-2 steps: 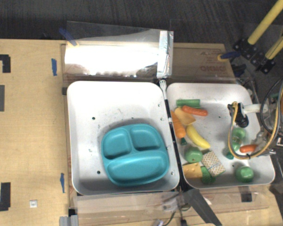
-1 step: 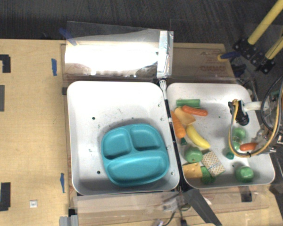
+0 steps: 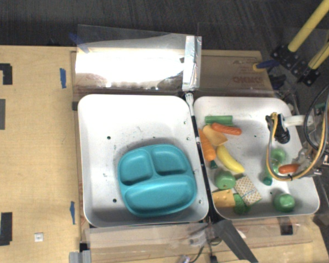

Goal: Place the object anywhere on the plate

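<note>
Probably target is red-orange toy piece [image 3: 288,169], lying in right bin [image 3: 247,111] near right wall, green piece [image 3: 278,156] just beside it. I judge it light, rigid plastic, smooth and rounded, so slippery; I would pinch across its narrow middle. Gripper [image 3: 302,161] hangs close over it; opening and contact I cannot tell. Plate [image 3: 153,182] sits in left bin [image 3: 98,125].
</note>
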### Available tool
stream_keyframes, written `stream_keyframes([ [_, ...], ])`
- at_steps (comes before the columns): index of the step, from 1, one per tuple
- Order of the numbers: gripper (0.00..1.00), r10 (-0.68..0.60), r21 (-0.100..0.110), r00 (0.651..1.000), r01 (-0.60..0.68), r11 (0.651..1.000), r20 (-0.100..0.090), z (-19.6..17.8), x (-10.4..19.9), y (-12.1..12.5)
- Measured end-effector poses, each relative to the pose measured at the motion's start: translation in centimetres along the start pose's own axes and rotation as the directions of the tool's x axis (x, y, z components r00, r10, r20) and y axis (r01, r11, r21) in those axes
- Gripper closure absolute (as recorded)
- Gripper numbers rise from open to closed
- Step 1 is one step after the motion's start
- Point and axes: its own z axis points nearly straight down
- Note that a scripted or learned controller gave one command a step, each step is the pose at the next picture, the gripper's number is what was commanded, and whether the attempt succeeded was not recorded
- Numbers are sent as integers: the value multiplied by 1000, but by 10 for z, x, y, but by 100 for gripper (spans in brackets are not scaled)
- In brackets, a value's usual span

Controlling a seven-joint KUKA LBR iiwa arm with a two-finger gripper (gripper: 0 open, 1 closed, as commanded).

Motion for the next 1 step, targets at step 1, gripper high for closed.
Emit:
stream_keyframes([
  [1,100,-3,4,1000,3,1000,-1,-9,1,-4],
])
